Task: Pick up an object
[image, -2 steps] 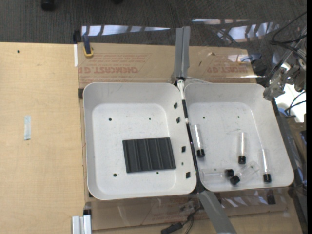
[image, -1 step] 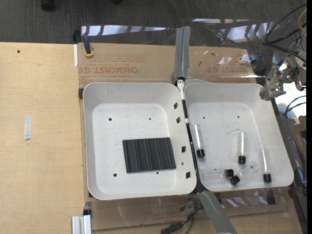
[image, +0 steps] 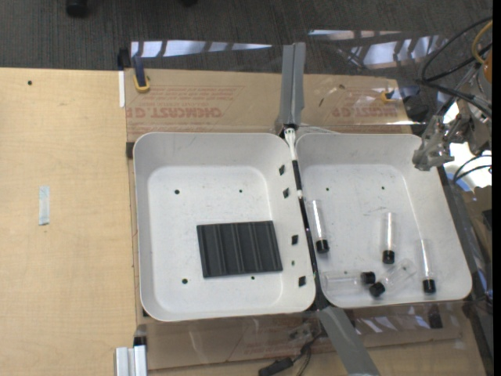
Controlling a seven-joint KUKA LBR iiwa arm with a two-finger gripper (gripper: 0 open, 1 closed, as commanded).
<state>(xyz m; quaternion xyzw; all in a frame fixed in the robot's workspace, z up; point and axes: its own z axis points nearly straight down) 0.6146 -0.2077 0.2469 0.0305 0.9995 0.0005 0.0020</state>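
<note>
Here, clear tubes (image: 387,238) in right bin (image: 438,210), ribbed black tray (image: 239,248) left.

I am looking at clear plastic tubes with black caps, all lying flat in the right bin (image: 438,210). One tube (image: 318,225) is lying along the bin's nine o'clock wall, cap pointing to six o'clock. A shorter tube (image: 387,237) is resting near the middle, cap toward six. A thin tube (image: 427,266) is lying toward four o'clock. Two more tubes (image: 368,279) are crowding together at six o'clock, their caps nearly touching.
</note>
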